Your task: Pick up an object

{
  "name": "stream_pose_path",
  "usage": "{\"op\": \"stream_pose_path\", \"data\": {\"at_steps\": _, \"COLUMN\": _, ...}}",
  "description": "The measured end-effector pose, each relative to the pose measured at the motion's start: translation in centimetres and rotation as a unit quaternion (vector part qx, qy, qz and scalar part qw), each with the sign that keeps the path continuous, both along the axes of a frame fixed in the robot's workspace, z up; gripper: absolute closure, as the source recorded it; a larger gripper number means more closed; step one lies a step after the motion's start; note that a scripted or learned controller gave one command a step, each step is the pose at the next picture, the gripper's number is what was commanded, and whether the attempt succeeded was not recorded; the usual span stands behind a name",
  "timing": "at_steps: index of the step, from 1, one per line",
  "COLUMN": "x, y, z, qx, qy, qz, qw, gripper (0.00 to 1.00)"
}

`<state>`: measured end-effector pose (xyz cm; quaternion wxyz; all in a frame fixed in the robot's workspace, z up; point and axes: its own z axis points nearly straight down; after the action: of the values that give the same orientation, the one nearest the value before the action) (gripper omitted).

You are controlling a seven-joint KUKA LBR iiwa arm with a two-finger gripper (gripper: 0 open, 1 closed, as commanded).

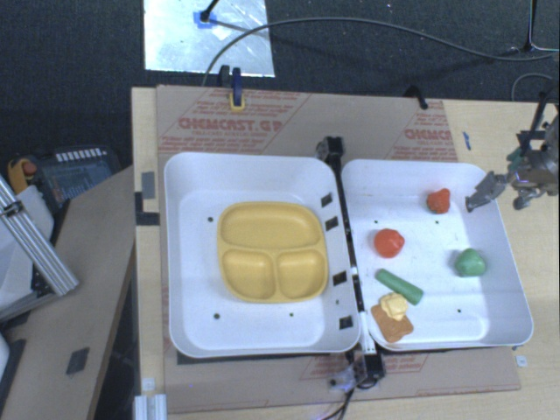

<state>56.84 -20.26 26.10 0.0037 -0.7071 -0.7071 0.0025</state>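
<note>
Cardboard sheet under both bins, printed "CHEMCAST GP" in red. Yellow three-compartment plastic tray in left white bin. Right of tray: orange-red tomato-like toy. Farther right, grey gripper, finger spread unclear, holding nothing visible.

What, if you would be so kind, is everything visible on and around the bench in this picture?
White bins: 2, white, side by side on the bench; left bin, right bin.
Divided plate: 1, yellow, three compartments, middle of the left bin.
Round piece: 1, red-orange, centre-left of the right bin.
Small piece: 1, red-orange, upper part of the right bin.
Rounded piece: 1, green, right side of the right bin.
Long piece: 1, green, lying at a slant, lower left of the right bin.
Lumpy piece: 1, yellow and orange, near the right bin's lower left corner.
Clamp: 1, yellow and dark, at the bench's far edge.
Claw: 1, grey, over the right bin's upper right edge, holding nothing visible.
</note>
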Motion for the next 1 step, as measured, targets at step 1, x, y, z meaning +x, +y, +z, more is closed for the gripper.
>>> {"op": "stream_pose_path", "data": {"at_steps": 1, "x": 0.23, "y": 0.07, "z": 0.63, "qx": -0.0013, "qy": -0.005, "qz": 0.002, "qw": 1.0000, "gripper": 0.00}}
